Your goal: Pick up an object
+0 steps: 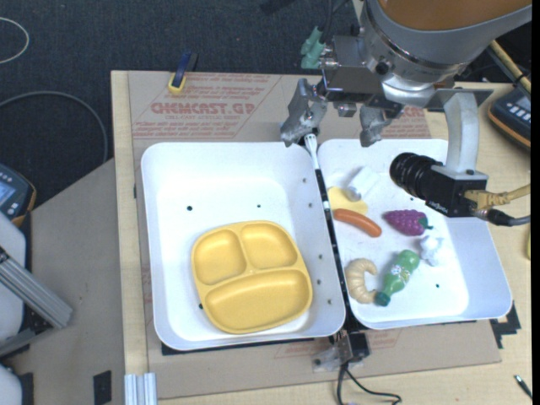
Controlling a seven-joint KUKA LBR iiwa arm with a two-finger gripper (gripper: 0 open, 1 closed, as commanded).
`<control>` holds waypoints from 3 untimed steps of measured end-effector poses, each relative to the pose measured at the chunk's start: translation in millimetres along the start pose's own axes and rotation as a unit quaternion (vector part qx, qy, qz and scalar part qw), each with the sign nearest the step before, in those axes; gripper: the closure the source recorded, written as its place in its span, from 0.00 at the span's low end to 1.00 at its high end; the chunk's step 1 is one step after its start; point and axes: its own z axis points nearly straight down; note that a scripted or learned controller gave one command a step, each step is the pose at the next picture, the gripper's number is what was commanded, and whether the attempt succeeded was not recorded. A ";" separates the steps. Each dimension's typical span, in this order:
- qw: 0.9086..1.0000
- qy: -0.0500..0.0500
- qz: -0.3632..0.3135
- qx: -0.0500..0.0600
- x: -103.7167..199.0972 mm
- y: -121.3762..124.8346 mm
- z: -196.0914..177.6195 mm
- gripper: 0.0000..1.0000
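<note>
Jaws: spread wide with nothing between them, so the gripper (pixel 336 132) is empty.
Gripper position: at the back of the bins, straddling the seam where the left bin (pixel 169 218) and the right bin (pixel 460 289) meet. One fingertip (pixel 297 129) sits right at the left bin's back corner; can't tell if it touches.
Nearest candidates: yellow piece (pixel 344 198) and orange sausage (pixel 357 222), touching or just beside each other, in the right bin hard against the seam wall.
Further out: purple grapes (pixel 406 221) mid-bin. Green bottle (pixel 396 278) and tan croissant (pixel 363 278) lie side by side near the front rim. A small white piece (pixel 432 248) lies between grapes and bottle.
Left bin: yellow divided plate (pixel 251 275), alone and lying flat.
Task status: nothing picked yet, going by the empty jaws.
Risk, rim strike: a straight descent from here likely puts a finger on the seam rims, which jams it or shoves a bin.
Risk, wall: the yellow piece and sausage hug the divider, leaving little room for a finger on that side, so the grasp closes on air.
Risk, double grab: paired items (yellow piece and sausage, bottle and croissant) may get pinched together, or one gets knocked off.
Risk, slip: the bottle looks round and could roll out on closing.
Risk, plate: probably too wide and flat for these jaws.
</note>
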 end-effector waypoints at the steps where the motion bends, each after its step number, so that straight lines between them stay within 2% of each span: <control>1: 1.000 -0.002 -0.003 0.005 3.4 -0.3 -3.5 1.00; 2: 1.000 -0.005 0.000 0.015 -14.9 -4.0 134.0 1.00; 3: 1.000 -0.005 0.002 0.017 -65.6 -7.4 286.9 1.00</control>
